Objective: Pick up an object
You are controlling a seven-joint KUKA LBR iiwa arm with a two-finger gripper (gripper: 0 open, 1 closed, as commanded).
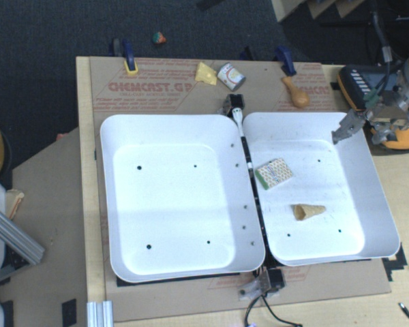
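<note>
1. On the far left, on the dark floor beside the bench, there is a grey metal bar lying at a slant.
2. The bench top is light brown board with red letters printed along its far side.
3. The left bin is white and shallow. It has small black dots in its floor.
4. Past the bins, on the board, sit a yellow wedge and a small white box, just beside each other. A little ball lies on the dark floor behind the bench.
5. A black and white strip runs along the line where the two bins meet.
6. The right bin touches the left bin. Two things lie in it.
7. One is a small flat packet, green and white with a checked pattern, near the left wall of that bin.
8. The other is a small tan wedge, nearer the front of the bin and a little to the right of the packet. The two are apart.
9. A brown wooden piece lies on the board behind the right bin.
10. The gripper is at the far right corner of the right bin, near its rim. It is well apart from both things in the bin, and there is nothing in it. I cannot tell if it is open or closed.
</note>
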